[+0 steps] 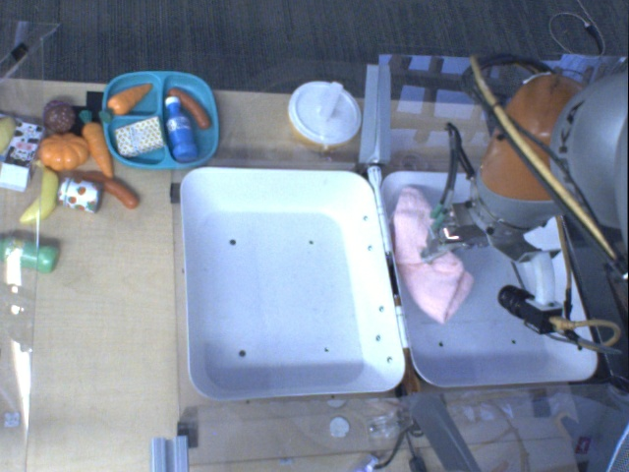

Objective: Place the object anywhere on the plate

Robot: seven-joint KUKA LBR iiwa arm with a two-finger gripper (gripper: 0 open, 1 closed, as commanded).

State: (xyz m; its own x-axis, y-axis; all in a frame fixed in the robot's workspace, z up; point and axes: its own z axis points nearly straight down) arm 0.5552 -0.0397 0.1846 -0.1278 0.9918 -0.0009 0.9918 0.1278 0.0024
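Observation:
A soft pink object (429,256) lies in the right bin (511,357), against its left wall. My gripper (447,236) is low over the pink object's right side and looks to be touching it. The arm's grey body and orange band fill the space right of it. The plate (201,94) is a blue divided dish on the bench at the far left, beyond the left bin. It holds a toy carrot (130,97), a blue bottle (179,126), a sausage and a chequered piece.
The left bin (285,283) lies between the plate and the right bin. A round white-lidded tub (324,114) stands behind the bins. Toy foods are scattered left of the plate: a pumpkin (63,151), a banana (39,201), a can (79,195). Cables hang beside the arm.

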